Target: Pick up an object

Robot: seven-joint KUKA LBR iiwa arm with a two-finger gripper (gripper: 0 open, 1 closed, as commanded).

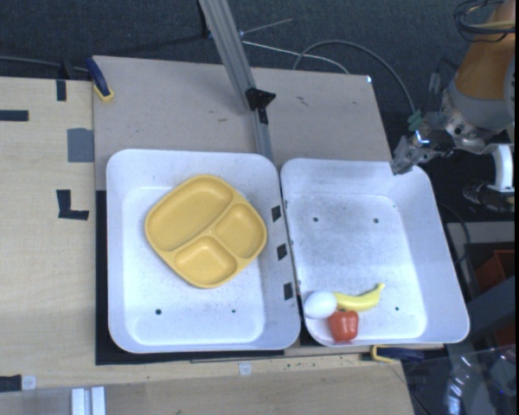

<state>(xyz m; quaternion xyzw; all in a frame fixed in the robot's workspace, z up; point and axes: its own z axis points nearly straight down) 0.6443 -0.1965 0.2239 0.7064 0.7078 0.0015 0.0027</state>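
Well, the step in hand looks like the approach: the gripper (404, 158) hangs at the far right corner of the right bin (363, 232), just over its rim, and nothing has been picked yet. The likely targets sit together at the near edge of that same bin, well apart from the gripper: a white egg-shaped thing (320, 304), a small yellow banana (362, 298) just to its right, and a red pepper-like piece (343, 325) just below and between them. All three touch or nearly touch.

To do this well, I'd say the arm needs to travel across the bin toward its near edge and come down on one piece cleanly, not on the cluster. The banana looks the best bet: its right end sticks out away from the egg and the red piece, so fingers closing across that end would have room on both sides. The bin's sloped near wall is close by, which could crowd a finger or let a piece roll off. The egg, being round and smooth, seems likely to squirt out.

As for the jaws, from here they are a small dark shape and I cannot tell whether they stand apart or together; I see nothing held in them.

The yellow divided plate (206, 230) lies in the left bin (130, 318), beyond the right bin's left wall.
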